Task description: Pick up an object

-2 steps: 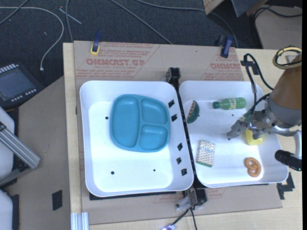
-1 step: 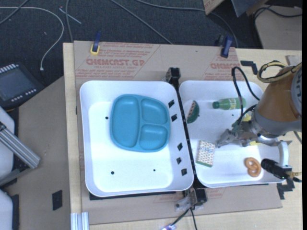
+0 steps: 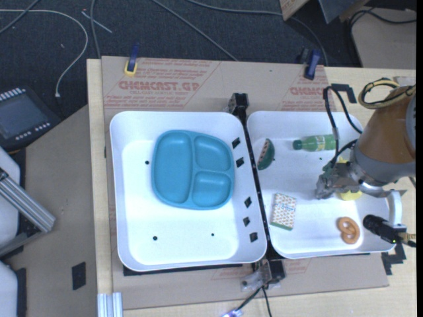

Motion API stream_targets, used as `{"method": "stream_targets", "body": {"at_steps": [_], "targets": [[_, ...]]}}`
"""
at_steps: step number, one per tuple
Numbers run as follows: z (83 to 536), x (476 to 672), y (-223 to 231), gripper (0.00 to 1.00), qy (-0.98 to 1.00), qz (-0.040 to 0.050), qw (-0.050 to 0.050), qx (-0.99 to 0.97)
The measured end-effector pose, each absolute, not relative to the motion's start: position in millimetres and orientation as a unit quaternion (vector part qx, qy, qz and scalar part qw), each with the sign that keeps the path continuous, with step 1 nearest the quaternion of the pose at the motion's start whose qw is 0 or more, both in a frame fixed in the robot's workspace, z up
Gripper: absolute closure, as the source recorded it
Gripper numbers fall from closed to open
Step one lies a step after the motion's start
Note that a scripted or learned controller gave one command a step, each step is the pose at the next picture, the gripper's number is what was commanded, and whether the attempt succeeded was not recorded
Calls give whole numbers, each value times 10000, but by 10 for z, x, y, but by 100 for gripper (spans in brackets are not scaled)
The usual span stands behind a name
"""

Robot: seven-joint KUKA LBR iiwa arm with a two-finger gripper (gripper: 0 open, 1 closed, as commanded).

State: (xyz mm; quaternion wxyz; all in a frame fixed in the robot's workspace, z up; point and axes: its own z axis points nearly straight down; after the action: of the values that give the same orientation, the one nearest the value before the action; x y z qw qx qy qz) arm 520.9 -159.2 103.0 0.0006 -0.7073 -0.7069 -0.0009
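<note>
The gripper point(image 3: 328, 185), its opening impossible to judge, hangs low in the right bin point(image 3: 305, 246) among a pretzel point(image 3: 348, 230), patterned packet point(image 3: 284, 211), watermelon slice point(image 3: 266, 152) and green bottle point(image 3: 316, 142), while the left bin point(image 3: 132, 243) holds a blue divided plate point(image 3: 193, 169).

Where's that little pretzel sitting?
The pretzel lies in the right bin, near its front right corner, just below the gripper.
</note>
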Motion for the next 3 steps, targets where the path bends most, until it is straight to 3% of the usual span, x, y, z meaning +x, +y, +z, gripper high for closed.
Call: {"method": "stream_targets", "body": {"at_steps": [3], "targets": [[2783, 5234, -1531, 100, -7077, -19, -33, -7065]]}}
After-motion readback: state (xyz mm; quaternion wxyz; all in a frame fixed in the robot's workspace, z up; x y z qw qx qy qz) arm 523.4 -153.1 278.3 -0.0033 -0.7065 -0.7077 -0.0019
